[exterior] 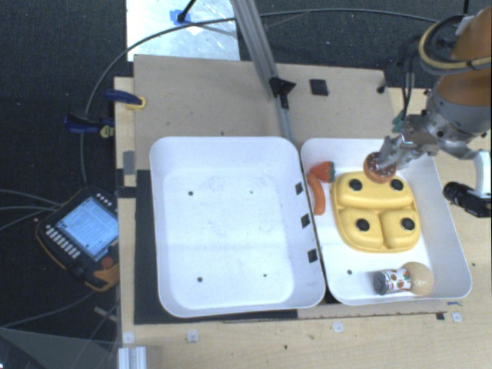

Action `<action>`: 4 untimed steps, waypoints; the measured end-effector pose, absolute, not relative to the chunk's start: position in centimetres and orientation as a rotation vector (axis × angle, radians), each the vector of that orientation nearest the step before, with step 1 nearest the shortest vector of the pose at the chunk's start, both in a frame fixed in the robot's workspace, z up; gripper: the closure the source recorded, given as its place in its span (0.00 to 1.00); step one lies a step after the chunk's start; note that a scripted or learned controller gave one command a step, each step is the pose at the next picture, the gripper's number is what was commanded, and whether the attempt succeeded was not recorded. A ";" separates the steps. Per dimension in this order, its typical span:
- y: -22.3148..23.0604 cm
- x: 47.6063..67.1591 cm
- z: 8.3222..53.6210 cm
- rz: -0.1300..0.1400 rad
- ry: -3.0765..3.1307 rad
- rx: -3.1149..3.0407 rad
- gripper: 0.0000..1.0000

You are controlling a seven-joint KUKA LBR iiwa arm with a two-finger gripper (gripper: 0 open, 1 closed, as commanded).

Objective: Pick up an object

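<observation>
Camera view: gripper point(382, 164) over the right bin point(453, 229), touching the far edge of the yellow tray point(375, 211); a small brown round piece sits at its tip, grasp uncertain; carrot point(318, 187) lies left, lengthwise front-to-back.

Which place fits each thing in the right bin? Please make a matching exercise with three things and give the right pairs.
Things:
1. carrot
2. yellow tray
3. small can

Places:
A. middle of the right bin
B. near edge of the bin, beside a tan ball
C. left side of the bin, next to the divider

Pairs: 1-C, 2-A, 3-B
</observation>
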State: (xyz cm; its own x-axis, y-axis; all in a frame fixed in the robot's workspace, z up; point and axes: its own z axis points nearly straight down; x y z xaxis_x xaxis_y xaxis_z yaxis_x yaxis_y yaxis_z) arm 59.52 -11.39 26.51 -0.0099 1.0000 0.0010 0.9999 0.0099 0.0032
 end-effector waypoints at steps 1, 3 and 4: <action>-5.8 59.5 26.0 0.004 2.233 2.210 1.00; 4.2 61.4 23.5 0.003 2.231 2.211 1.00; 9.6 62.1 22.3 0.004 2.232 2.210 1.00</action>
